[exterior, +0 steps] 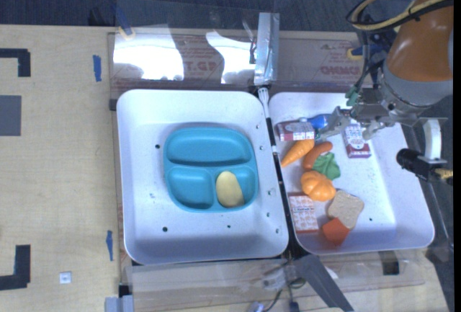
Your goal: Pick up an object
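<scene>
Here, on the pale wooden bench point(57, 181), two shallow white plastic bins sit beside each other, the right bin point(403, 210) holding toy food under the gripper point(358, 116).

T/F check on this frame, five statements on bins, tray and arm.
1. The blue tray sits in the left bin. True.
2. A yellow potato-like item lies in the tray's lower right compartment. True.
3. The carrot is in the left bin. False: it lies in the right bin.
4. The bread slice lies in the tray. False: it is in the right bin.
5. The gripper is over the right bin. True.
</scene>
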